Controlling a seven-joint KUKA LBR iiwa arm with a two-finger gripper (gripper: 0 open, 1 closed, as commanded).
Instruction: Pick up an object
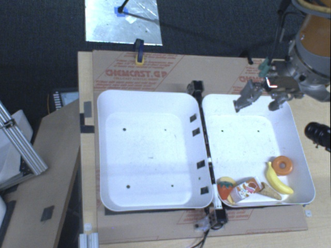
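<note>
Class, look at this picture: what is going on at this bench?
A grey robot arm's two-finger gripper hangs open above the far edge of the right white bin, holding nothing. Its targets sit in that bin's near corner: a yellow banana, an orange ring, a small red-and-white packet and a red-orange round toy.
</note>
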